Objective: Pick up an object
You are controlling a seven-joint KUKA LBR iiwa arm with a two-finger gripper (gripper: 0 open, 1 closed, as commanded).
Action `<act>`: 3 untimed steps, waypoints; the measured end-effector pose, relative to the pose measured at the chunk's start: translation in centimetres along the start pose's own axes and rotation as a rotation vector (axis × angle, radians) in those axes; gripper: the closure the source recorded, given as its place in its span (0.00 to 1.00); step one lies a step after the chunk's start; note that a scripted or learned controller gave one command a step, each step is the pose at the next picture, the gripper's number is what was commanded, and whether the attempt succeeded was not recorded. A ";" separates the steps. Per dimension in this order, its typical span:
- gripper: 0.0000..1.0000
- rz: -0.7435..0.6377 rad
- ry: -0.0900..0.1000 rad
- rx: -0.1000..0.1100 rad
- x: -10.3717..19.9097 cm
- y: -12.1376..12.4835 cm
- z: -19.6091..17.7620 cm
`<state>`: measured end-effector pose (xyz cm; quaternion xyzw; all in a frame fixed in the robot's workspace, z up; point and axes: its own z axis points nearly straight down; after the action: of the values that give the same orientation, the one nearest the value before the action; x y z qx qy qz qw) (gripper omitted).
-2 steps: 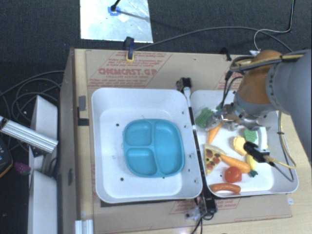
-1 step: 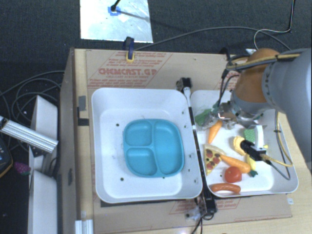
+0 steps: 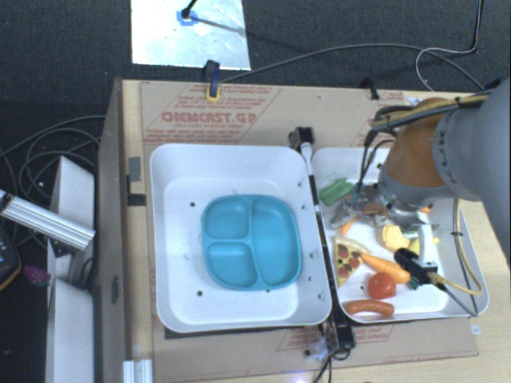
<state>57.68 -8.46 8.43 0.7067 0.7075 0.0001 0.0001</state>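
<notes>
Brown cardboard sheeting [image 3: 239, 106] with red print covers the bench, which stands on a dark carpeted floor [image 3: 56, 46]; two shallow white plastic bins sit side by side on it.

Right white bin [image 3: 467, 306] holds the loose toy food items. Nearest its left wall lies a green flat leaf-shaped piece [image 3: 335, 190]. Below that, a triangular pizza slice toy [image 3: 346, 260] with red dots rests on the bin floor, beside a round red tomato-like ball [image 3: 382, 286]. An orange carrot-shaped piece [image 3: 385, 264] lies just above the ball, touching or nearly touching it. A red-orange sausage-shaped piece [image 3: 369, 309] lies along the near wall. A yellow rounded piece [image 3: 393, 237] sits close under the arm's wrist.

Grey arm with orange band [image 3: 447, 154] reaches in from the right and comes down over the upper middle of this bin. Its gripper [image 3: 369, 208] sits low among the items, between the green piece and the yellow piece. Whether the gripper is open, closed or clamping anything cannot be told, as the wrist body and cabling mask it.

Left white bin [image 3: 180, 174] contains a light blue three-compartment plastic plate [image 3: 251, 242], lying flat near the centre.

Silver reflective sheet [image 3: 192, 22] lies on the floor beyond the bench. Black cables [image 3: 40, 166] trail at left.
</notes>
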 end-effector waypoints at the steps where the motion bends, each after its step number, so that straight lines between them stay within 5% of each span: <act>1: 0.00 -0.002 -0.001 -0.003 -1.3 4.8 -0.1; 2: 0.00 -0.001 0.000 -0.001 -0.1 2.6 0.0; 3: 0.00 -0.003 -0.001 -0.003 0.0 8.2 -0.7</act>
<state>65.85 -8.48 9.10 0.7056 0.7086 0.0010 0.0014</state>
